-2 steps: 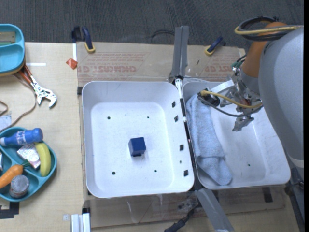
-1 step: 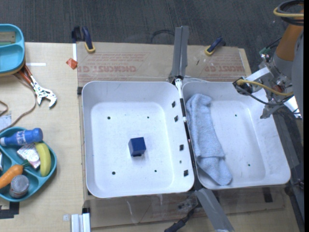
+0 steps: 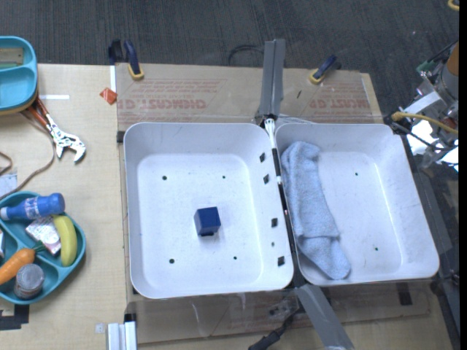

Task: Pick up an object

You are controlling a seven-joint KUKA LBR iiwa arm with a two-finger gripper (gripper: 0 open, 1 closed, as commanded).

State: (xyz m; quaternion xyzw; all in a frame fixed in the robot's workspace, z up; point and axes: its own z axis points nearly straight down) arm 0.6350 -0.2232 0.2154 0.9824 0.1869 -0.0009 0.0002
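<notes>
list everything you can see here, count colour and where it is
bins: 2, white, side by side on the bench, centre of the view
cube: 1, dark blue, in the left bin, a little below its middle
cloth: 1, pale grey-blue, crumpled along the left side of the right bin
wrench: 1, silver, on the bench left of the bins
tray: 1, blue with compartments, lower left, holding a banana, a carrot, a blue and white bottle, a small packet and a tin
container: 1, light blue, upper left edge
clamps: 2, blue and yellow, at the far edge of the board
robot hardware: grey with cables, right edge; fingers cannot be told
</notes>
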